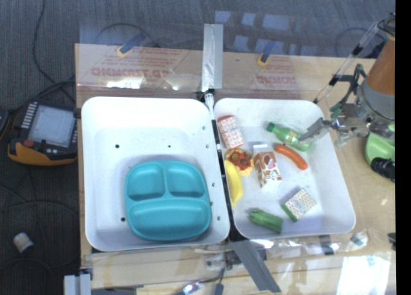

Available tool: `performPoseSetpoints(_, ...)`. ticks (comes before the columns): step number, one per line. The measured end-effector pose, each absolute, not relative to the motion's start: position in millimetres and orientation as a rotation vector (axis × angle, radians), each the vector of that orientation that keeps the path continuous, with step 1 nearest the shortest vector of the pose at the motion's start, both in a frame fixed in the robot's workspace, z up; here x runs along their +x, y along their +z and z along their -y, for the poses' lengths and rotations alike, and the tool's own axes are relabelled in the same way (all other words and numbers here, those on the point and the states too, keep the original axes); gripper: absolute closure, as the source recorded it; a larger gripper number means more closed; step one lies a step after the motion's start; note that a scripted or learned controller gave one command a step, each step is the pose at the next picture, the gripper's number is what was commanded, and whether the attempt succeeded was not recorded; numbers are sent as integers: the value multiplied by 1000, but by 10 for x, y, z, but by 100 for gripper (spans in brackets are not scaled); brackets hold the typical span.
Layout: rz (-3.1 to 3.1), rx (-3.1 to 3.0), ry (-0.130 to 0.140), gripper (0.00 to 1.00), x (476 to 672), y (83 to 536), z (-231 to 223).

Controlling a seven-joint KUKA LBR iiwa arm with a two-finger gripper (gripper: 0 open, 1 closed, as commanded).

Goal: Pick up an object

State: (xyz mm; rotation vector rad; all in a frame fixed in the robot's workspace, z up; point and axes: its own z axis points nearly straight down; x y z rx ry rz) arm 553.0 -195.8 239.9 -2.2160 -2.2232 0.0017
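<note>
Gripper: the grey two-finger gripper [319, 128] is at the right bin's [334, 220] far right corner; whether it is spread or pressed together, I cannot tell.
Nearest thing: the green plastic bottle [287, 135] lies just left of it, perhaps touching.
Long axis: from far left to near right, toward the gripper.
Next to it: the orange plastic carrot [291, 156], on the near side.
Left bin: it bears 1 teal divided plate [168, 198].

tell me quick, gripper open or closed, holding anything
gripper: cannot be told; it sits by the green bottle in the right bin.
</note>
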Motion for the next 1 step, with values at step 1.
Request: performPoseSetpoints(1, 2200, -2241, 9, 0, 6091, 1485, 2191)
